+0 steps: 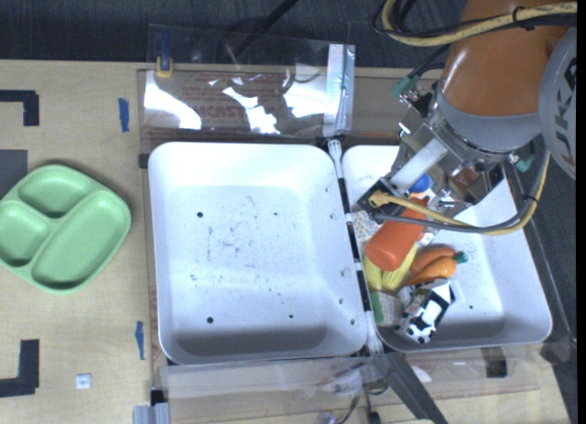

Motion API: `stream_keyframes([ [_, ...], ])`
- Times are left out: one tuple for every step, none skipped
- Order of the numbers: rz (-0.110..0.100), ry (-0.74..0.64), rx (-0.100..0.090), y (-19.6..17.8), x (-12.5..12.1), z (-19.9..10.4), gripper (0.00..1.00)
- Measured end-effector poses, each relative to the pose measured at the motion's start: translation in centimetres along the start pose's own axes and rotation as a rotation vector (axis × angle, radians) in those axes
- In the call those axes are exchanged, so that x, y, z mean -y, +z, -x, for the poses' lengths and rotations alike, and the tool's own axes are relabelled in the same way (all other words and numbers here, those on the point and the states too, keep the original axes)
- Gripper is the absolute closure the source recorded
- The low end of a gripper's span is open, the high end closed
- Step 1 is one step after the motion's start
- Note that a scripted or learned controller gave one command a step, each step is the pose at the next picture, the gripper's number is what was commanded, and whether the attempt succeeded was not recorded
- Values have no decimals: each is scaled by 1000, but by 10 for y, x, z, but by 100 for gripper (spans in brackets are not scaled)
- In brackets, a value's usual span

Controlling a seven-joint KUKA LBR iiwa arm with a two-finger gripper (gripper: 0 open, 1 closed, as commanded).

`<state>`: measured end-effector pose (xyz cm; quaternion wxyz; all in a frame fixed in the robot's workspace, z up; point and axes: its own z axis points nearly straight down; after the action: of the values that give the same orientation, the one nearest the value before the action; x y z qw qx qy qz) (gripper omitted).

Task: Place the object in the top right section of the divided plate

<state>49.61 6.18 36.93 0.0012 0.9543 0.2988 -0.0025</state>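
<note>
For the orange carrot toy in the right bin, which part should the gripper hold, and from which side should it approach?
Probably the middle of the carrot toy, from above. It lies flat and long, running left-right, on top of the pile, so the fingers should close across its narrow width.

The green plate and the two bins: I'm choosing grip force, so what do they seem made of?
The plate looks like moulded plastic, matte pale green: uniform colour, soft rounded dividers, only a dull sheen. The left bin and right bin look like thin formed white plastic with a semi-gloss finish: rounded corners, soft highlights on the rims, faint scuff marks on the left floor. This could be coated metal; the view leaves that open.
</note>
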Motion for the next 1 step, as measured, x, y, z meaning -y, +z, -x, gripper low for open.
stream_keyframes([
  [-3, 157, 1, 154, 55, -78, 100],
])
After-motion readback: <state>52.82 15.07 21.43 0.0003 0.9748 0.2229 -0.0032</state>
